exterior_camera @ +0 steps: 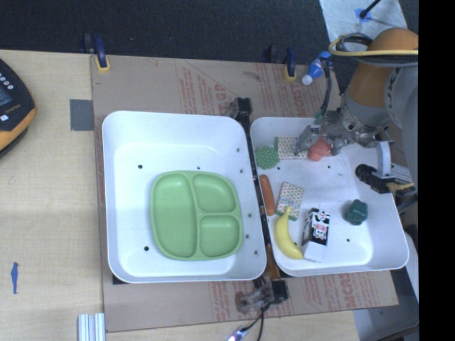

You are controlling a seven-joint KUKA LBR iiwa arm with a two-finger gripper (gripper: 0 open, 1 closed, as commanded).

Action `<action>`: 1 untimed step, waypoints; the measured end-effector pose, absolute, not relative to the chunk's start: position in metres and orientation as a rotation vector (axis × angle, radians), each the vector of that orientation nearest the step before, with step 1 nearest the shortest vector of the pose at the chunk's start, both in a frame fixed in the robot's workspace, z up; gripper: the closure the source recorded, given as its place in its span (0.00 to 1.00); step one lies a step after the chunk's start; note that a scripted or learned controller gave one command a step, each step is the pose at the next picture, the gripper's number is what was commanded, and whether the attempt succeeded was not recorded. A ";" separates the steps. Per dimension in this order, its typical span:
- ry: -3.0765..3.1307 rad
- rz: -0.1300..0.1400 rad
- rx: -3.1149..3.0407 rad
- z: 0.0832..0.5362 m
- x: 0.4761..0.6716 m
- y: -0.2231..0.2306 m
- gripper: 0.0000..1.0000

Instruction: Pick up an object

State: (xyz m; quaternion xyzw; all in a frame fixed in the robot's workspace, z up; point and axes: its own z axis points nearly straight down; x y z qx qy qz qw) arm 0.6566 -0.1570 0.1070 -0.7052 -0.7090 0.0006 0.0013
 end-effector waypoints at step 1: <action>-2.230 0.007 -2.209 0.117 0.656 -0.158 1.00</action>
